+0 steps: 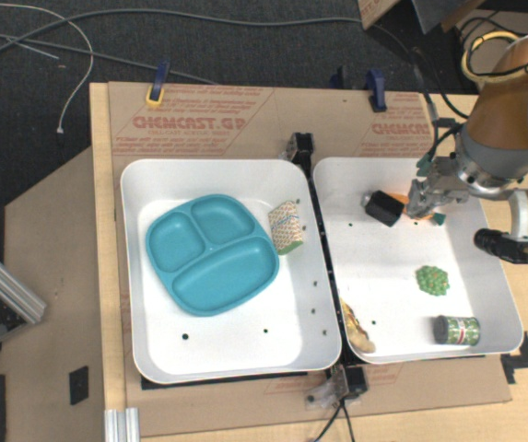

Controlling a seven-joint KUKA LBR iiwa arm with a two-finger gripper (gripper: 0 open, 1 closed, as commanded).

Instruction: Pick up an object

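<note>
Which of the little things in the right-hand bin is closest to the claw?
The black block, at the top of that bin just left of the claw. The green ball, the can and the yellowish piece lie farther down.

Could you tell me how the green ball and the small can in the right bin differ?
The green ball is round, bumpy and all green; the small can is a cylinder lying on its side, with dark ends. The ball sits nearer the bin's middle, the can near its front edge. Both lie apart from the gripper.
</note>
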